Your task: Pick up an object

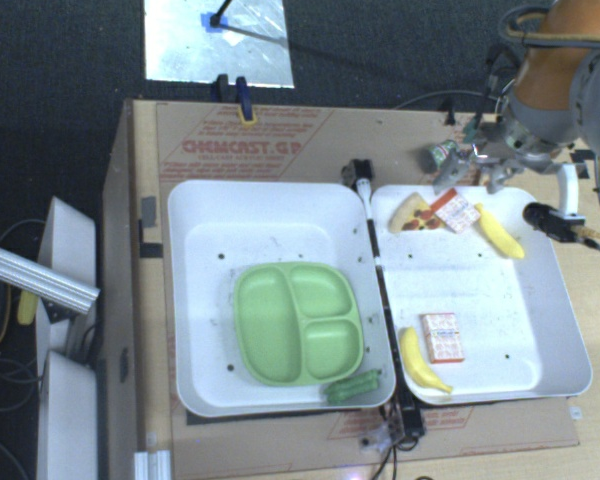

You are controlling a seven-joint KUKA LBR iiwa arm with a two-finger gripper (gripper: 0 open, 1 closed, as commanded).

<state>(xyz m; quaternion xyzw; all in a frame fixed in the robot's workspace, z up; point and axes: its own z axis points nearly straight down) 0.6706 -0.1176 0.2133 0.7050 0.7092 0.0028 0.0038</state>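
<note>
My gripper (pixel 470 176) hangs over the far edge of the right bin (pixel 540 308), its two fingers spread open with nothing between them. Just below it a small red-and-white packet (pixel 456 212) lies flat, with a pizza slice (pixel 411 214) to its left and a yellow banana (pixel 501 234) to its right. Nearer the front of the same bin, a second red-and-white box (pixel 442 337) sits beside another banana (pixel 421 361).
The left bin (pixel 210 228) holds a green divided plate (pixel 298 323) and a small green object (pixel 352 387) at its front edge. A raised rim (pixel 372 258) separates the two bins. The middle of the right bin has free room.
</note>
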